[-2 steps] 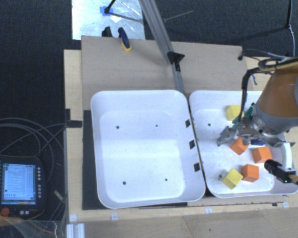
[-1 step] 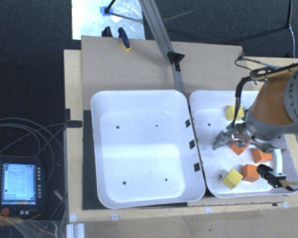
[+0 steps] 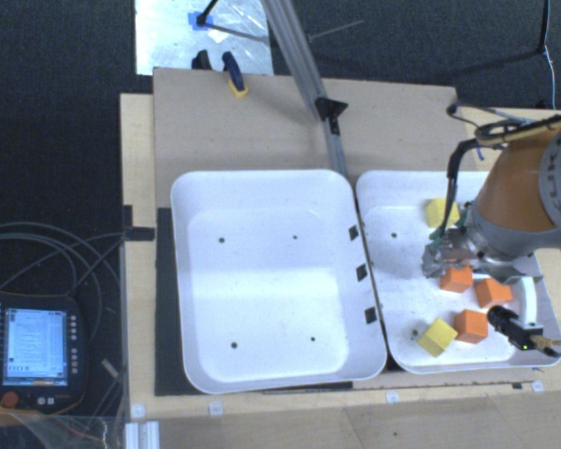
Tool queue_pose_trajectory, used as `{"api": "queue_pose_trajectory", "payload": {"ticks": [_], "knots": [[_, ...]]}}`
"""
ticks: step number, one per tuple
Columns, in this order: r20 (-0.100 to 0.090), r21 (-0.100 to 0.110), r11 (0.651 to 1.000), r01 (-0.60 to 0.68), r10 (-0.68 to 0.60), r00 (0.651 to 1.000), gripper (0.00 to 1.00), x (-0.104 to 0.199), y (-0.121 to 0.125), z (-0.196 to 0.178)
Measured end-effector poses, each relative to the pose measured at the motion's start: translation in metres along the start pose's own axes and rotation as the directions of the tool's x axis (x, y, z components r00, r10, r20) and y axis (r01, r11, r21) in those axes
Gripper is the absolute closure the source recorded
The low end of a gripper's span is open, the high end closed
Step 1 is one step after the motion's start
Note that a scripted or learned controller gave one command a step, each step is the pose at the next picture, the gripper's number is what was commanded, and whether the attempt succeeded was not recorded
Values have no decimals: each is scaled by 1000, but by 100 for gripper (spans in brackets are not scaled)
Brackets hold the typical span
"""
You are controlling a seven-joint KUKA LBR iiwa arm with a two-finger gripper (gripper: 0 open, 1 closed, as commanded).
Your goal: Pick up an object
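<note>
Orange blocks sit in the right bin [image 3: 393, 251], at the lower right of the frame, and the gripper [image 3: 439, 255] hangs right among them. One orange block [image 3: 456, 279] lies just below and right of it, touching or nearly so. Two more orange blocks follow toward the lower right, one [image 3: 493, 292] beside the first and one [image 3: 470, 325] lower down. A yellow block [image 3: 437, 337] rests near the bin's lower edge and another yellow block [image 3: 440, 212] sits above the gripper, partly behind the arm [image 3: 519, 195].

How the gripper stands, wide or narrow, cannot be told; the wrist covers it, and no block shows between its tips.

The nearest target is the first orange block, a short shift down and right. It looks roughly cubic, so no axis matters much
</note>
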State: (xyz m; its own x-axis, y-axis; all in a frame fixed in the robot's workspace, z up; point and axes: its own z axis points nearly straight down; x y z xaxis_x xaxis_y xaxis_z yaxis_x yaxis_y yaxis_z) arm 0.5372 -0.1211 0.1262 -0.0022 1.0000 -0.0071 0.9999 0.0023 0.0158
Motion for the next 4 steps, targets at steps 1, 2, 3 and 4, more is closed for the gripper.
{"api": "queue_pose_trajectory", "payload": {"ticks": [1, 2, 3, 4], "knots": [[-6, 9, 1000, 2, -2, 1000, 100, -2, 1, -64], [-5, 8, 1000, 3, -3, 1000, 100, -2, 3, -118], [-6, 11, 1000, 3, -2, 1000, 100, -3, 5, -145], [-8, 13, 1000, 7, -7, 1000, 100, 43, 11, -137]]}}
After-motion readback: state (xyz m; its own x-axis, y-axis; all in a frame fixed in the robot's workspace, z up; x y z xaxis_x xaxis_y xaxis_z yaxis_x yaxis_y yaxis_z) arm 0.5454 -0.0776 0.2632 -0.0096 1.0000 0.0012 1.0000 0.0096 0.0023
